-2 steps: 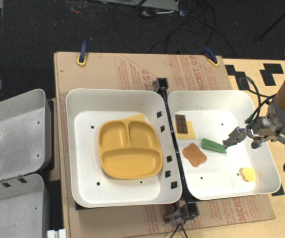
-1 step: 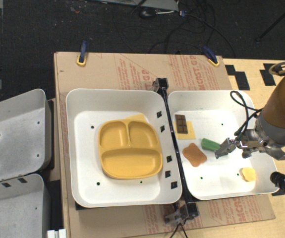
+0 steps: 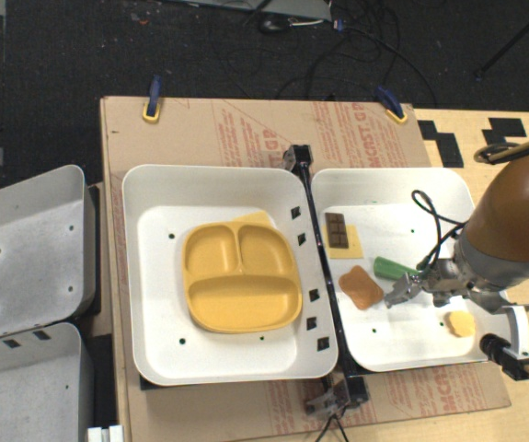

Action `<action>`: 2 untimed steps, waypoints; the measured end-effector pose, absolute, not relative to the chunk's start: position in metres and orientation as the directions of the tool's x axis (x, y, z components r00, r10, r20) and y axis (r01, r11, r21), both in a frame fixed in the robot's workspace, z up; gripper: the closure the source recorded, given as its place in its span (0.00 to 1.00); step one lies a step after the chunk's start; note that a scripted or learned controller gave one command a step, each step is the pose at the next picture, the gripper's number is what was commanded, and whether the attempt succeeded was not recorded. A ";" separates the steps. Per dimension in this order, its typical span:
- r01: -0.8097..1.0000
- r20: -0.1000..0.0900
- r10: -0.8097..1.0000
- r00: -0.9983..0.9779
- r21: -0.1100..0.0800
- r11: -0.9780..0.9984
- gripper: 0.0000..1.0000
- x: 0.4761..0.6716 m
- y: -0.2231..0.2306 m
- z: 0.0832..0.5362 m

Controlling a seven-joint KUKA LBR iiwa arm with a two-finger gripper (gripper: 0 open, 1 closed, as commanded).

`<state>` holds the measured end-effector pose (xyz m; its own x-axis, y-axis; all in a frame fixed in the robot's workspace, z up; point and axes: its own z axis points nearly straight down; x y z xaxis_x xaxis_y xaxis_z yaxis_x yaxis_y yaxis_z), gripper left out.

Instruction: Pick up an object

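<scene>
One green cylinder (image 3: 391, 268), long axis left-right, beside jaws (image 3: 400, 292)

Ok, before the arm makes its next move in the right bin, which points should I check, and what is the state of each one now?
1. Gripper is over the right bin: ok.
2. An object lies within close reach: ok, the green piece and the brown piece are both beside the fingertips.
3. Something is between the fingers: cannot tell.
4. Other objects stay apart from the gripper: ok, the yellow piece and the chocolate bar card lie away from it.
5. Black cable is clear of the wrist: cannot tell, it runs close.
6. Yellow divided tray sits in the left bin: ok.
</scene>
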<state>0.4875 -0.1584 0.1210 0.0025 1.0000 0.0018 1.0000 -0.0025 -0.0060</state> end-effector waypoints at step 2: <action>1.000 0.001 1.000 0.004 0.000 -0.004 1.00 0.488 -0.158 0.102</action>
